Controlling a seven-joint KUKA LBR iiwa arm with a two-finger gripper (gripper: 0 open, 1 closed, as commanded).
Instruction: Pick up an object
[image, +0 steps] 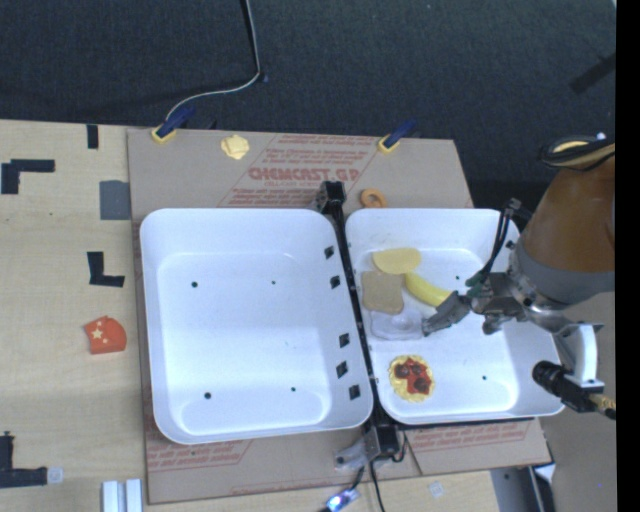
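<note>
Camera view: approach over right bin, nothing gripped

Step in hand: reach, as judged. Gripper (436, 322) low in right bin (470, 398), dark fingers pointing toward the bin's left half, tips at the edge of a clear, glassy item (395, 325). Finger spread too small and dark to tell; nothing seen between them.

Candidate objects, all in right bin's left half:
- yellow flat piece (397, 261), near the far wall
- tan square piece (382, 292), just beside the divider
- banana-like yellow piece (428, 291), beside the tan piece, near the fingers
- round pizza-like toy with red topping (411, 377), near the front wall, apart from the rest

Next move, as judged: settle on one item, centre fingers over it, descend, close. Tight cluster of tan, yellow and clear items likely to crowd a clean grasp; pizza-like toy more open.

Elsewhere: left bin (240, 330); on the bench, red piece (106, 335) far left, small yellow lump (235, 147) and orange ring (372, 198) behind the bins. None obstructing.
</note>
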